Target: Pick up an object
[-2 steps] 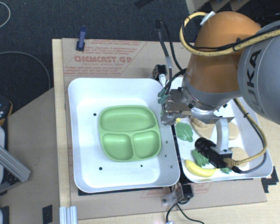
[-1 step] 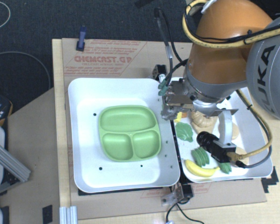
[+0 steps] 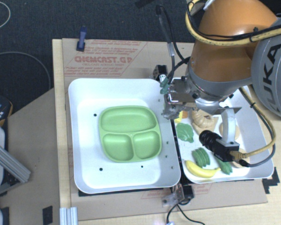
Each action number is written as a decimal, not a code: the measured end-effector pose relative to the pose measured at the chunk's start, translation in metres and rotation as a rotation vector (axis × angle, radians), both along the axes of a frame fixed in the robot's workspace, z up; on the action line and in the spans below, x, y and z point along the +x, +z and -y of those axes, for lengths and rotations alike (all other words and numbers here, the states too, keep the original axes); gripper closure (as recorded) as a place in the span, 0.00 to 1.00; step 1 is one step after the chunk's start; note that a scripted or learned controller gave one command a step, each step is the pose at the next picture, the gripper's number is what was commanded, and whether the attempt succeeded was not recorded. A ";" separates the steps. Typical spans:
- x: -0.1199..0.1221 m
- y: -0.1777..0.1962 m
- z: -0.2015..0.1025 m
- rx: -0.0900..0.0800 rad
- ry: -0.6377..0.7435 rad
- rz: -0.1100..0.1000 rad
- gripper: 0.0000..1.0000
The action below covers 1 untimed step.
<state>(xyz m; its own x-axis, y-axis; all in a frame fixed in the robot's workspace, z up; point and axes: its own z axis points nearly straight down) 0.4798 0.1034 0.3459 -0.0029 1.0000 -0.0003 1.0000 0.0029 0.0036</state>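
- The gripper [image 3: 176, 108] hangs low over the near-left corner of the right bin [image 3: 261, 125], close to the wall it shares with the left bin [image 3: 77, 125]. From there it could strike that wall or close on nothing.
- The toy foods to pick lie crowded in the right bin: a green leaf [image 3: 185, 132], a beige lump [image 3: 203, 121], a green pod [image 3: 202, 156] and a banana [image 3: 201, 170]. A grasp could catch two at once or push one aside.
- The arm [image 3: 229, 41] covers the gripper's tip, so whether it is open, closed or holding anything cannot be told.
- The arm also hides much of the right bin, and the beige lump is hard to identify.
- The green plate [image 3: 129, 132] sits alone in the left bin.
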 end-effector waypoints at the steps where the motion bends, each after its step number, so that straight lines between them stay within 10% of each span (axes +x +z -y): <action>1: 0.000 0.010 0.000 0.000 0.001 0.001 1.00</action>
<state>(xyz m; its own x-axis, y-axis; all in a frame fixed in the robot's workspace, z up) 0.4802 0.1038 0.3559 -0.0043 1.0000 -0.0008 1.0000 0.0043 0.0049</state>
